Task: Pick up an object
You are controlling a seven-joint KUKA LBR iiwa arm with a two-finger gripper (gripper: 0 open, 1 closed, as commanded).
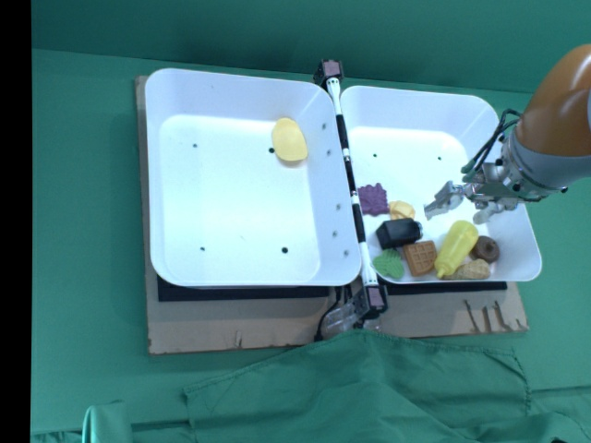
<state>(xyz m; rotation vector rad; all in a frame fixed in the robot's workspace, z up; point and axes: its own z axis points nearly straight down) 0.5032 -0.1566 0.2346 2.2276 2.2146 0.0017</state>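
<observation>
My gripper hangs over the right side of the right bin, its two fingers spread open with nothing between them. Just below it lies a yellow bottle-shaped toy. Around that are a brown donut, a tan piece, a waffle square, a green leaf, a black block, a small yellow-orange piece and a purple cluster. A yellow oval lies alone in the left bin.
A black-and-white divider bar runs between the two bins. The bins rest on cardboard on the green bench. Green cloth is bunched along the front edge. The grey and orange arm reaches in from the right.
</observation>
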